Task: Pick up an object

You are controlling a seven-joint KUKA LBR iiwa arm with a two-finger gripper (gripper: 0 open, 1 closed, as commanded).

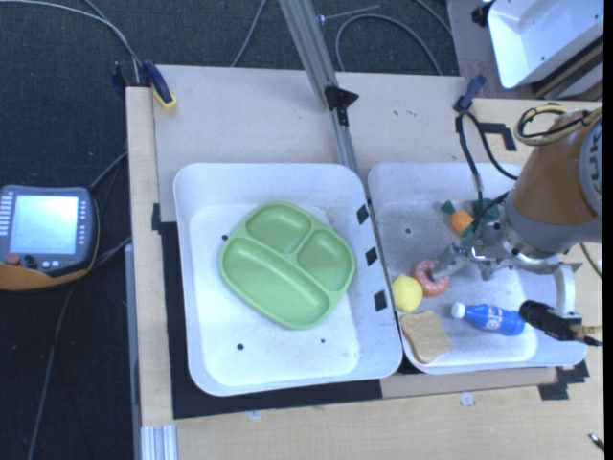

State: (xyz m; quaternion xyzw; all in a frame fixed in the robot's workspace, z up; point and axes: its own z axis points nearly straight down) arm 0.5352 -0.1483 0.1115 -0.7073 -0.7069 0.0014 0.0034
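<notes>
Four items crowd the right bin: lemon, donut, bread, bottle.

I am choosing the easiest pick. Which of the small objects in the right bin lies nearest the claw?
The pink ring-shaped toy, just left of the claw. The yellow ball, blue bottle and tan bread slice lie farther.

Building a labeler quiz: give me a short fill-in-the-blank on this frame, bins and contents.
1. The green plate lies in the ____ bin.
2. The bottle has a ____ label.
3. The bread lies at the right bin's near-____ corner.
4. The lemon sits beside a pink ____.

Missing words: left; blue; left; donut
</notes>
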